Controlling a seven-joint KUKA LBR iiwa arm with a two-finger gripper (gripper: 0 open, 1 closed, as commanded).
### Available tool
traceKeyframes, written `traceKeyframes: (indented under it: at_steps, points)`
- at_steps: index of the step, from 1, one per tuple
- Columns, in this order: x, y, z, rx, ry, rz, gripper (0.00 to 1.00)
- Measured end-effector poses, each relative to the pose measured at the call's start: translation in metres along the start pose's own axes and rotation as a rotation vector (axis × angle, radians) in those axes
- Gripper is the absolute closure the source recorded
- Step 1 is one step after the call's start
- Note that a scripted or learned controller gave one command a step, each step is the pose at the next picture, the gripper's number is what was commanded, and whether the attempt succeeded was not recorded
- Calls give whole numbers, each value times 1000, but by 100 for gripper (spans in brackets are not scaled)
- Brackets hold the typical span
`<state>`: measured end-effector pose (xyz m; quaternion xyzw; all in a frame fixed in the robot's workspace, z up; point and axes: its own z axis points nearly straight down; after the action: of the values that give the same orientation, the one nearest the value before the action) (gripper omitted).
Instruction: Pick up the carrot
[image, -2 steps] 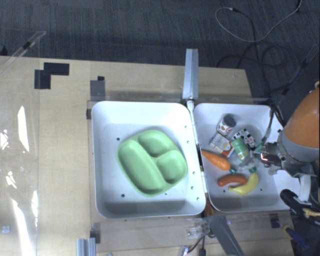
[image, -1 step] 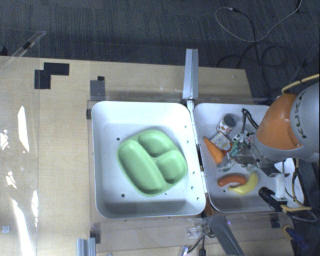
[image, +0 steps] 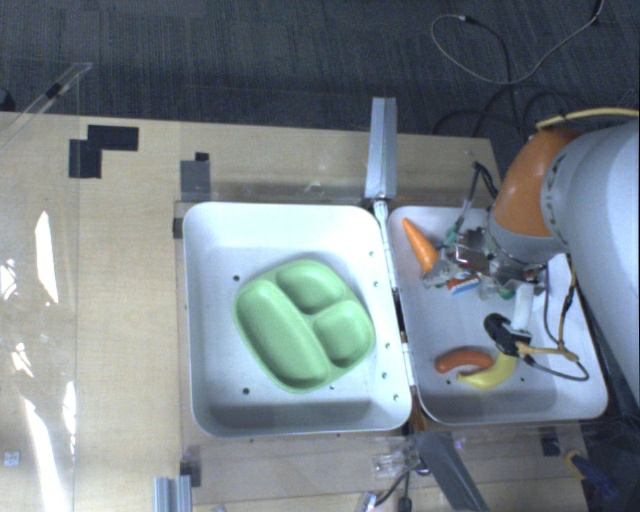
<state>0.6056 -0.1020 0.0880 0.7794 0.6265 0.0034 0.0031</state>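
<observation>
Orange tapered carrot (image: 419, 244), lying flat

green 3-section plate (image: 303, 323) in left bin (image: 215, 400), sausage (image: 463, 360) touching banana (image: 490, 374) in right bin (image: 440, 405)

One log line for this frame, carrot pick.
stage: approach | gripper: beside carrot, right bin | carrot: lying in bin, not lifted

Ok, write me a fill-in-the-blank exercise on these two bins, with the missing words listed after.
1. The carrot lies in the ____ bin of the camera view.
2. The divided plate in the other bin is ____ in colour.
3. The red sausage lies touching the yellow ____.
4. The gripper is beside the carrot, on its ____ side in the view.

Missing words: right; green; banana; right
</observation>
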Motion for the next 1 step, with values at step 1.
traceKeyframes:
  at_steps: [1]
  points:
    - [7,34,5,91,-5,-112,0]
